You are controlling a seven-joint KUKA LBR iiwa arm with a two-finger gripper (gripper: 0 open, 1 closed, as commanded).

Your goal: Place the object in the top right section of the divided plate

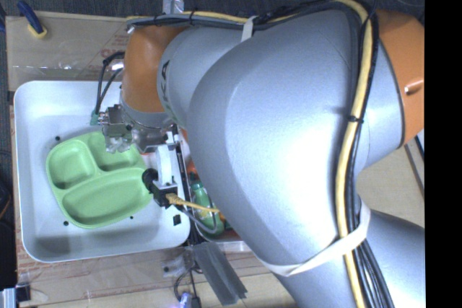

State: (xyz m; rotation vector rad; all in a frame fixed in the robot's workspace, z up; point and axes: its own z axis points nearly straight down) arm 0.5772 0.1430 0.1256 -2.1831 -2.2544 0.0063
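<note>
Arm (289,141) reaching from the right across both bins, its bulk covering most of the right bin and the inner edge of the left bin (29,104). The gripper (118,143) stands low over the green plate (101,202), at the upper rim of the top right section (124,157); the plate lies slantwise in the left bin, two small sections above one large one. Whether the gripper is clenched, released or grasping anything cannot be told from where I stand, since its tip is a blur of metal against the plate rim. Nor can I tell where the object is: nothing distinct lies in any of the three sections, and only a few green and orange scraps (201,200) peep out below the arm on the right-bin side. Risks, as judged from this pose: if the gripper carries nothing, a release here would leave the section bare. If it does carry the object, a release this close to the rim could drop it onto the bin floor behind the plate, or let it roll over the ridge into the left section. The plate looks light and loose, so a downward touch on its edge may tip or slide it. The yellow cable (193,207) hanging near the plate's right edge could also drag it.
</note>
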